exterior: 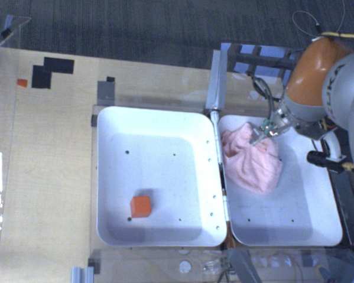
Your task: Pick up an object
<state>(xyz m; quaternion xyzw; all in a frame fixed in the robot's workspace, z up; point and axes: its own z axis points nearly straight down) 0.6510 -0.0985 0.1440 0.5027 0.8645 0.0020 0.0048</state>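
At 2 o'clock in the right bin (pixel 314 231), the end effector (pixel 266 132) touches a crumpled pink cloth (pixel 253 162), its grip impossible to judge; soft folds may slip free when lifted.

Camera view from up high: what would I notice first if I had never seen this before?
Probably the crumpled pink cloth lying in the right-hand white bin, with the robot's pincer right at its top edge. Next, the little orange block sitting alone near the front of the left-hand bin.
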